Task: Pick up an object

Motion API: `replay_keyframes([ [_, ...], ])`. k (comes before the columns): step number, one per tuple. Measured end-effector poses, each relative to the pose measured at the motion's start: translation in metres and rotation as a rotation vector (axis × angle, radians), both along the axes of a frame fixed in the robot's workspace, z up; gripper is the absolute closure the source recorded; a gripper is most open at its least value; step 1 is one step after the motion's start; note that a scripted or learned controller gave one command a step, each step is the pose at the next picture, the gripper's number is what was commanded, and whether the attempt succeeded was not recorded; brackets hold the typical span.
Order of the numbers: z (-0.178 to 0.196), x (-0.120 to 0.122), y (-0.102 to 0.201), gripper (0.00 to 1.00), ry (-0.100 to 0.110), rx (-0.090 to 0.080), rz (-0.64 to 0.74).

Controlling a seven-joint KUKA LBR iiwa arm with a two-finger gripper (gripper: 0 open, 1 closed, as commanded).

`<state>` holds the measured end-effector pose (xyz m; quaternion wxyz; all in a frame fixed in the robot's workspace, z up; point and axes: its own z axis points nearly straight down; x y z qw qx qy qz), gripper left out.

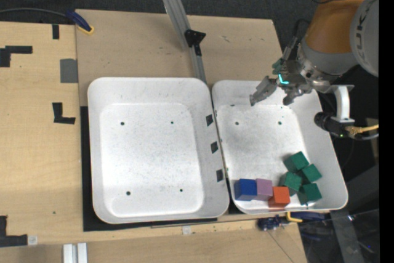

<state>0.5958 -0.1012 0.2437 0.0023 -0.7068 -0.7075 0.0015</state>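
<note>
Several small blocks (289, 185) huddle in the right bin's (246, 138) near corner, well below the claw (275, 93), which hangs spread and empty over the far rim.

Bench (154, 34): two bins placed side by side. Left bin (98, 132) — nothing noted within. Right bin (229, 95) — blocks clustered at near end. Row of three blocks along near wall, touching: first block (245, 188) at left, second block (264, 188) in middle, third block (281, 195) at right. Cluster of four blocks (303, 177) located just right of row, extending toward far side. Gripper (274, 93) positioned over far end of right bin, well apart from blocks. Metal rail (172, 0) located behind bins, slanted, ending between them.
</note>
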Motion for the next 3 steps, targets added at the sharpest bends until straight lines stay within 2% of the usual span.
replay_keyframes([
  [1, 0.002, 0.001, 0.0, 0.0, -0.004, -0.001, 0.001],
  [3, -0.1, 0.01, 0.006, 0.0, 0.001, -0.001, 0.001],
])
